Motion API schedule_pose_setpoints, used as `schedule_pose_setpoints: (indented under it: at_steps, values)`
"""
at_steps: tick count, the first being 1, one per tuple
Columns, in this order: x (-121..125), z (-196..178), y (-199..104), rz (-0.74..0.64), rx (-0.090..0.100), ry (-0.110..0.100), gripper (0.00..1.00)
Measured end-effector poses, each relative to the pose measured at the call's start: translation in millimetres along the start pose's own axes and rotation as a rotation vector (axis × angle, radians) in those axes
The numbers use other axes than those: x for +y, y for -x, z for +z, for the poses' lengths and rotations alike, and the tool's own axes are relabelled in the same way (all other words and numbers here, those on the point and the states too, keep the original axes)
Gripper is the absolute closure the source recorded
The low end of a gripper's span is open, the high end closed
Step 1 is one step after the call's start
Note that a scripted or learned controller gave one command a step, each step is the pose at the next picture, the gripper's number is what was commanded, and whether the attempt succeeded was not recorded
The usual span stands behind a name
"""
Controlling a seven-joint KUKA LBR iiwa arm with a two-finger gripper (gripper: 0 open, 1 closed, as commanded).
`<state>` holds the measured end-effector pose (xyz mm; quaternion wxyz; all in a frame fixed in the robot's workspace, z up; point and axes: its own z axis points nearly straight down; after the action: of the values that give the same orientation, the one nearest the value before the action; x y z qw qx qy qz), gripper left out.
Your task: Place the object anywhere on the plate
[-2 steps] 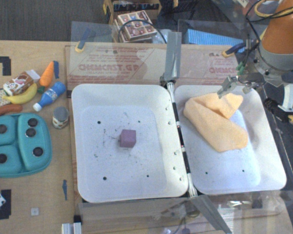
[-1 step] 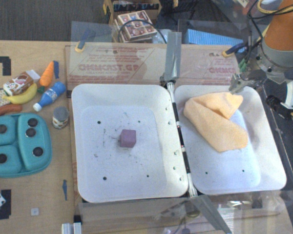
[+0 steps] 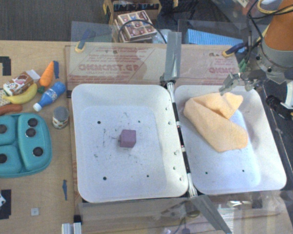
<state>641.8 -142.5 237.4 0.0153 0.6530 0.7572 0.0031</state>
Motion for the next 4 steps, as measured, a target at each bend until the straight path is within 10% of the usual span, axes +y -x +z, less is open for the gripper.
schedule_pose_setpoints:
  at_steps: [1, 2, 3, 4]
  values:
    - [26.1, -4.5, -30.7, 0.675, 0.009, -0.029, 0.0]
    - [27.7, -15.2, -33.1, 0.669, 0.006, -0.028, 1.0]
    - [27.9, -15.1, -33.8, 0.668, 0.007, -0.028, 0.0]
    - [41.3, -77.7, -148.8, 0.935, 0.005, -0.031, 0.0]
